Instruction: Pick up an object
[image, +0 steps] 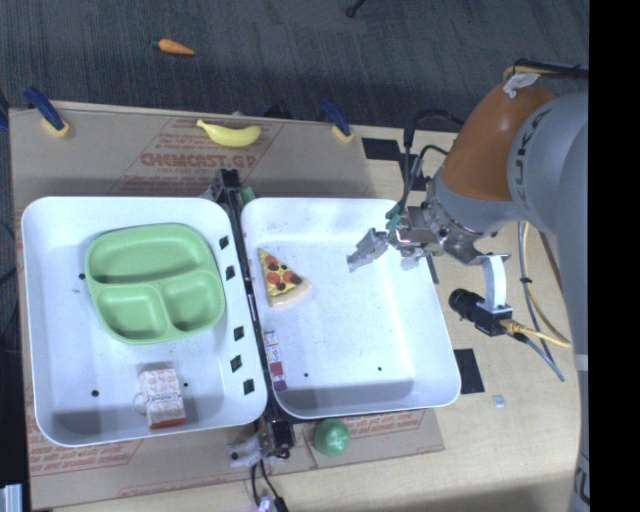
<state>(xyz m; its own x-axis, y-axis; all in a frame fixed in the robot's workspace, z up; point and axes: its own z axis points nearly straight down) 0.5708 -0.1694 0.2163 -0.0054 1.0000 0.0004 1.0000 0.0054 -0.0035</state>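
Observation:
A toy pizza slice lies near the left wall of the right bin. In the left bin rest a green divided plate and, nearer the front, a small red-and-white packet. My gripper hangs over the upper middle of the right bin, to the right of the pizza slice and apart from it. Nothing shows in the gripper.
A yellow banana lies on the cardboard behind the bins. A green ball sits in front of the right bin. An orange carrot is on the floor far back. Blue clamps hold the cardboard's rear edge.

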